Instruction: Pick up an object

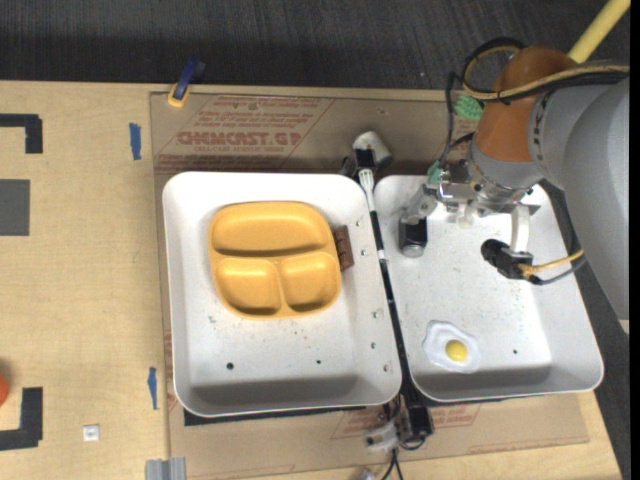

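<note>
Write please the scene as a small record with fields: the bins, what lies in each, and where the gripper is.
left bin: holds a yellow divided tray, three compartments; a small brown object sits at the tray's right edge
right bin: holds a toy fried egg near the front edge
gripper: over the back part of the right bin, apart from the egg
held object: none visible between the fingers
arm: reaches in from the right, orange band above the wrist

We see two bins side by side: the left bin [190,268] holds a tray [275,258]; the right bin [560,338] holds an egg [450,348] at its near edge, with the gripper [465,213] apparently over its far end.
</note>
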`<move>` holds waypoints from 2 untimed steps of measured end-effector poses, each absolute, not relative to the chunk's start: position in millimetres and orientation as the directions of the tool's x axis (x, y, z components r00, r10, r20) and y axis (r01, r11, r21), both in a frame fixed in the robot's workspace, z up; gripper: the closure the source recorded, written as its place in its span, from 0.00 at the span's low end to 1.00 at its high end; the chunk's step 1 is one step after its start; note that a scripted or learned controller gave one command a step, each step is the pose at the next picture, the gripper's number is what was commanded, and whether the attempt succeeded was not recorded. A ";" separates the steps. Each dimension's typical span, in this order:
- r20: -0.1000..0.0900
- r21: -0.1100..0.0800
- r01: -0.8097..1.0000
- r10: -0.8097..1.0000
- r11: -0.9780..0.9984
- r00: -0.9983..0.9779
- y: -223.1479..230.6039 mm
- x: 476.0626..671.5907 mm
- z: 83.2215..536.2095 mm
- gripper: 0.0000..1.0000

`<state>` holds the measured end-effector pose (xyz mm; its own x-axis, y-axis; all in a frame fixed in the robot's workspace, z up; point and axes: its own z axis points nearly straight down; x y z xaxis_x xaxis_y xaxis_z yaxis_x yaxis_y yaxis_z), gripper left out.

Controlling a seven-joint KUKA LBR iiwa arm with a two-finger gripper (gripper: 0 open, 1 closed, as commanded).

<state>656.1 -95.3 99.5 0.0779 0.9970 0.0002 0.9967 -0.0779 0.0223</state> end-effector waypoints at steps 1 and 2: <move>-0.006 0.042 0.999 1.000 0.014 -0.013 -93.1 640.7 100.2 0.00; 0.000 0.003 0.986 0.986 0.165 -0.165 -91.8 559.4 114.5 0.00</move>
